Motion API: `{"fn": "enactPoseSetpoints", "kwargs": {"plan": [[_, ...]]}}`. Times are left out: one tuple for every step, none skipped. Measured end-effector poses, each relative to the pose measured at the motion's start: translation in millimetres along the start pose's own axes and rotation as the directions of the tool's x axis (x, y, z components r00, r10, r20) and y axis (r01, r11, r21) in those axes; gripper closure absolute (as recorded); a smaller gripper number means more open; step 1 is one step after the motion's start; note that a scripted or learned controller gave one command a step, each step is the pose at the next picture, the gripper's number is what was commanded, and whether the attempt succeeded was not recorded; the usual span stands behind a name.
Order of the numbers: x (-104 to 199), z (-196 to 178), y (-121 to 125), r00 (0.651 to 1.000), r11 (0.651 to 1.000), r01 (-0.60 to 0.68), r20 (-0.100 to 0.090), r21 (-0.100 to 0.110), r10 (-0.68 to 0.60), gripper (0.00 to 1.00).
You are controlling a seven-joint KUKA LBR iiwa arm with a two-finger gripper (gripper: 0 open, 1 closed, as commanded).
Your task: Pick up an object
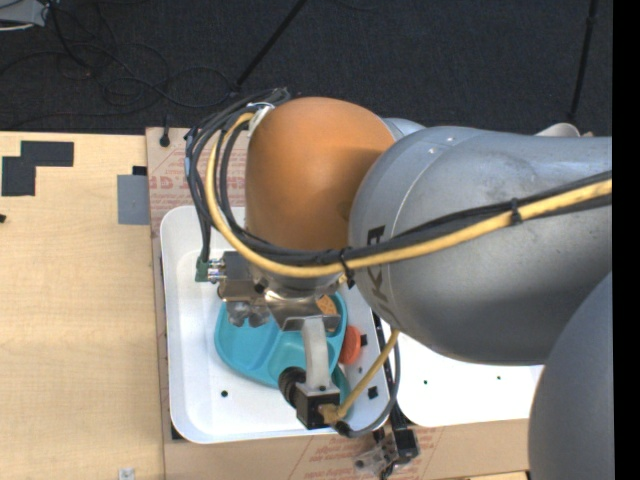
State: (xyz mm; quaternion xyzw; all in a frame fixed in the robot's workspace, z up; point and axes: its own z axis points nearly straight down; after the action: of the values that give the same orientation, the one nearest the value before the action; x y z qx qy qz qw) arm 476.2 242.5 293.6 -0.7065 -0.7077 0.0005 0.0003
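A turquoise plastic object [248, 346] lies in the left white bin [186, 368], towards its middle and front. A small orange object [350, 345] peeks out beside it on the right, mostly hidden by the arm. My gripper [278, 316] hangs from the orange-banded wrist straight over the turquoise object, low in the bin and close to its upper edge. The wrist and arm hide the back and right part of this bin.
The right white bin [470, 393] shows just a strip of its floor under the grey arm. Bare white floor lies along the left bin's left and front sides. Cardboard [175, 168] borders the bins, with wooden bench to the left.
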Motion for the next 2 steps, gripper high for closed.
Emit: {"fn": "enactPoseSetpoints", "kwargs": {"plan": [[0,84,68,1.0,1.0,-0.003,0.004,0.005,0.003,1.0],[0,93,14,1.0,1.0,-0.001,0.003,0.009,0.001,1.0]]}}
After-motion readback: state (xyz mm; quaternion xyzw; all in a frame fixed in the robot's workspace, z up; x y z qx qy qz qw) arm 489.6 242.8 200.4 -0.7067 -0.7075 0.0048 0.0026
